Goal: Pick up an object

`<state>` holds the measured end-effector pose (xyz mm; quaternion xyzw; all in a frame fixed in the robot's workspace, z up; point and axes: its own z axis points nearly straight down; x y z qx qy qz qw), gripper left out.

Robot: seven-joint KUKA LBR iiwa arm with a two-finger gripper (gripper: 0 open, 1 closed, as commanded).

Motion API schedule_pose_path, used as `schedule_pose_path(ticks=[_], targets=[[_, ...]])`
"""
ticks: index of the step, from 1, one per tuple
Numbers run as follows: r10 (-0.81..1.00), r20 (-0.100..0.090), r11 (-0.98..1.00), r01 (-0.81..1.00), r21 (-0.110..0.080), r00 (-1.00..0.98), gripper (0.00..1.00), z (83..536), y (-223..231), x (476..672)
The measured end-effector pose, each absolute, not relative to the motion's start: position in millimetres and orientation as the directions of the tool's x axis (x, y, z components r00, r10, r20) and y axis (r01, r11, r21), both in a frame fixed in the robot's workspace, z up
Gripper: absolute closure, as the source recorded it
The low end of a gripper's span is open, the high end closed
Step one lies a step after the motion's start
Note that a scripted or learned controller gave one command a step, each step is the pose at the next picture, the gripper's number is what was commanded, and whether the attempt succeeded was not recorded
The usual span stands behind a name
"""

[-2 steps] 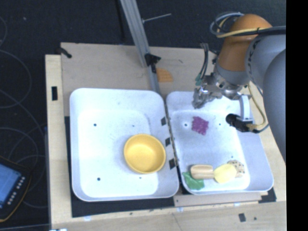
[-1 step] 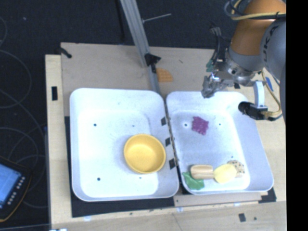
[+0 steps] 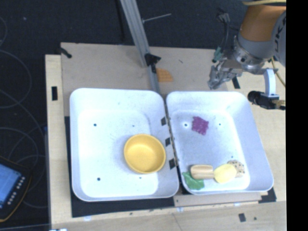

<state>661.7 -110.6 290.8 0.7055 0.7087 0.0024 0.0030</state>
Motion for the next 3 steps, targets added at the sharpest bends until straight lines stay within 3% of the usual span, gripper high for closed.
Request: schedule_pose_path(ticks=[1,3], targets=[[1.000,-0.001,0.005,1.000,-0.001,-0.005,1.00,273.0,-65.4,637.0],[1.000,0.000,0.005,1.000,-0.002,-0.005,1.00,249.8,18.5,580.2]])
